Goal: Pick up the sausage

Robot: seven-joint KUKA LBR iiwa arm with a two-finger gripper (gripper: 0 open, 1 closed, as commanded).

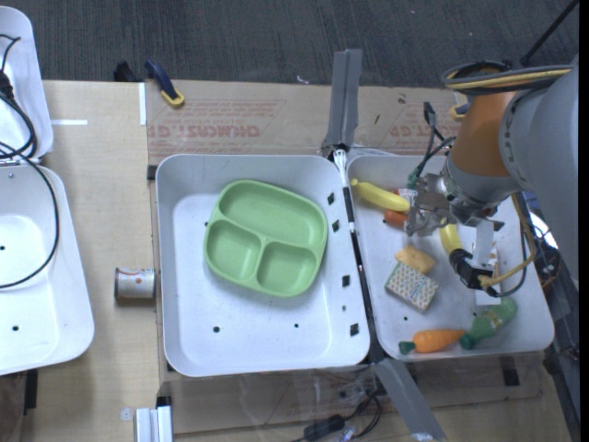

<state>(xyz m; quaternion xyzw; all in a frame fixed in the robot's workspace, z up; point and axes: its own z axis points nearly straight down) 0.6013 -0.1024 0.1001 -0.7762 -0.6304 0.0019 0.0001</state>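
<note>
In the right bin (525, 334), a small orange-red piece that looks like the sausage (395, 217) lies near the left wall, just below a yellow banana (377, 194). My gripper (421, 219) hangs low right beside that piece, on its right, and covers part of it. The grey arm with its orange band (488, 141) comes in from the upper right above the bin.
Also in the right bin are a yellow piece (449, 238), a tan cracker (416, 259), a patterned square block (411, 288), a carrot (433, 341) and a green bottle (488, 321). A green divided plate (267, 238) lies in the left bin (184, 339).
</note>
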